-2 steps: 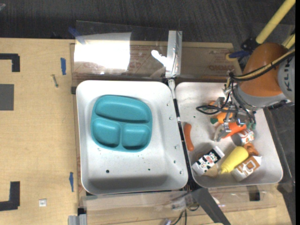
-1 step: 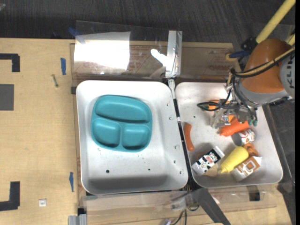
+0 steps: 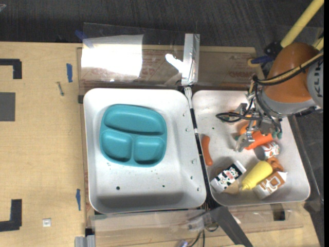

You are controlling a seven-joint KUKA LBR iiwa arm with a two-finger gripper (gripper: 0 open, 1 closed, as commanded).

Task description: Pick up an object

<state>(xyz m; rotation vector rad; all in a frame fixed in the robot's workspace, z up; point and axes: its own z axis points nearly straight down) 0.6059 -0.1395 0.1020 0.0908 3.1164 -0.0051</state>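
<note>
Hand (image 3: 249, 136) low in right bin (image 3: 298, 189); orange piece (image 3: 260, 140) touching its right side, long axis across; finger state: cannot tell.

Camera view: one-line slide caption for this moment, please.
Gripper lowered into the right bin over small toys beside an orange carrot; teal divided plate in the left bin.

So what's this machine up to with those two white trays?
A robot arm reaches in from the right, and its gripper hangs low over the right bin, right by an orange toy. I can't tell whether it has hold of anything. That bin also holds a yellow bottle, a black-and-white box and an orange stick. The left bin holds a teal divided plate.
</note>
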